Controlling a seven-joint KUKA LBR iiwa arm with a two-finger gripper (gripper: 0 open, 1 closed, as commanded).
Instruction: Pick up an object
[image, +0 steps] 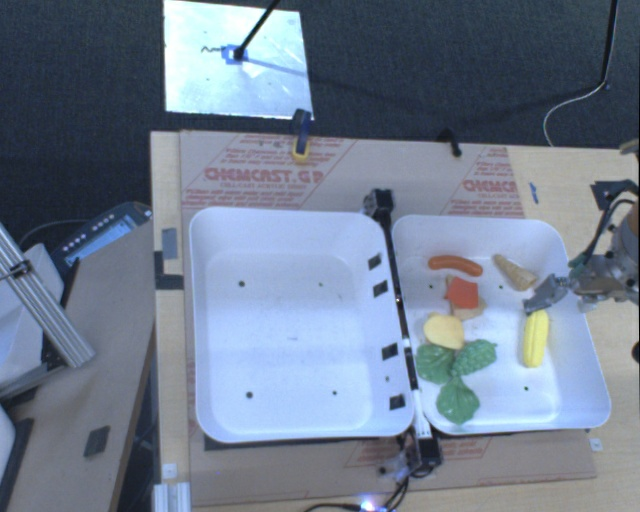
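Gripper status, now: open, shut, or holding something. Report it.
Gripper: cannot be told; it sits over the right bin, just above the yellow corn, with nothing visibly held.

The tool (552, 292) reaches in from the right edge, angled leftward.

You can read "CHEMCAST GP" in red on the brown board (262, 172) behind the bins (repeated at its right, partly hidden).

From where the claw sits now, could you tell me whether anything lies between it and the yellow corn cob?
Nothing visible does. The claw hangs at the right bin's right side, just above the yellow corn cob, with bare white floor between them. The tan piece lies off to the upper left.
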